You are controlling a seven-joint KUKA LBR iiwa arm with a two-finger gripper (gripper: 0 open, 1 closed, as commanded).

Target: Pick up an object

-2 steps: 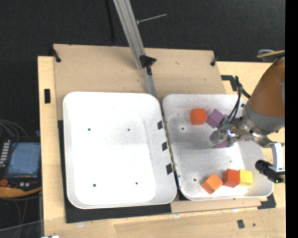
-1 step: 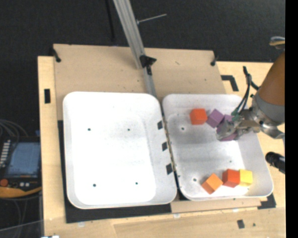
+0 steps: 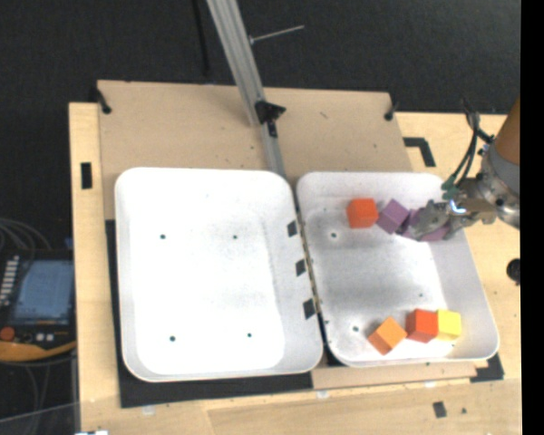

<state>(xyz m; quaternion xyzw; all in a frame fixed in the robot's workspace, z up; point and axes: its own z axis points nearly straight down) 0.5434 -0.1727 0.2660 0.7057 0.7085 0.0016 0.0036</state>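
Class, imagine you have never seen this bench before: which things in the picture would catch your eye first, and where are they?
The bright blocks in the right bin stand out: an orange block and a purple block near its far edge, then an orange, a red and a yellow block clustered at its near edge. The claw sits low beside the purple block, reaching in from the right. The left bin is a large white shape beside it.

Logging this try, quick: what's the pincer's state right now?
Pincer: down beside the purple block in the right bin; open or closed cannot be told.
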